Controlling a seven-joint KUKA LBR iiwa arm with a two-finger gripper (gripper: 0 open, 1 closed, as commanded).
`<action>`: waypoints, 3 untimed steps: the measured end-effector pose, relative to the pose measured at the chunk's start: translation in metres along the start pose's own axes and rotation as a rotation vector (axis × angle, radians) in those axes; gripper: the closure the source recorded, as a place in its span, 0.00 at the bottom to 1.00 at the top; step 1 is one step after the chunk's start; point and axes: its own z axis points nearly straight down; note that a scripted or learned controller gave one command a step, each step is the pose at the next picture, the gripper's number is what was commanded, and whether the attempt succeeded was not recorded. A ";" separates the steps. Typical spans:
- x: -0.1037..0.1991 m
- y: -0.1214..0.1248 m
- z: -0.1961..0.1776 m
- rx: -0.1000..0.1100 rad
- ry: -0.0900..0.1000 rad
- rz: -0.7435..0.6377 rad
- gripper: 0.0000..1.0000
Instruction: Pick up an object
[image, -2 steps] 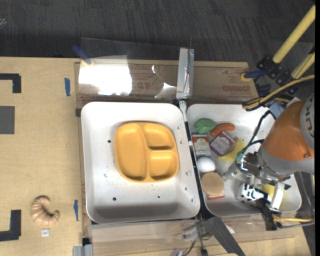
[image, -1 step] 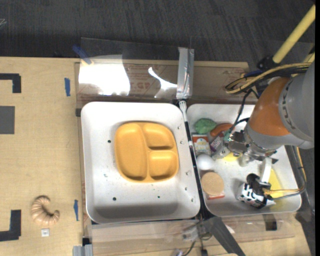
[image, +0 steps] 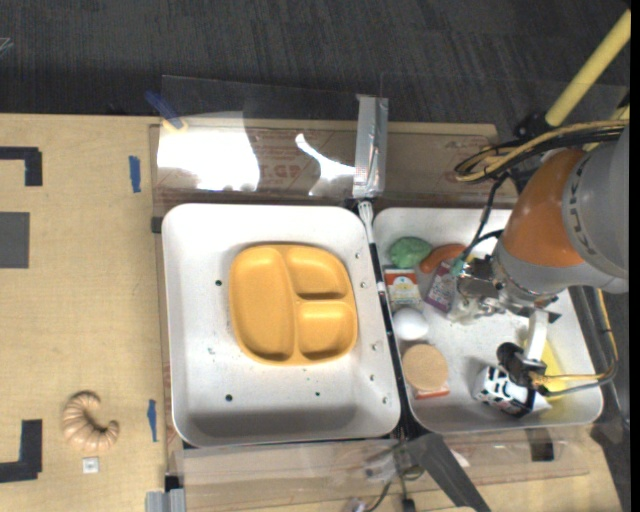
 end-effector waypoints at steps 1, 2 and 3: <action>-0.034 0.022 -0.016 0.009 0.000 -0.306 1.00; -0.036 0.090 -0.004 0.005 0.002 -0.656 1.00; -0.085 0.101 -0.128 -0.006 -0.005 -0.687 1.00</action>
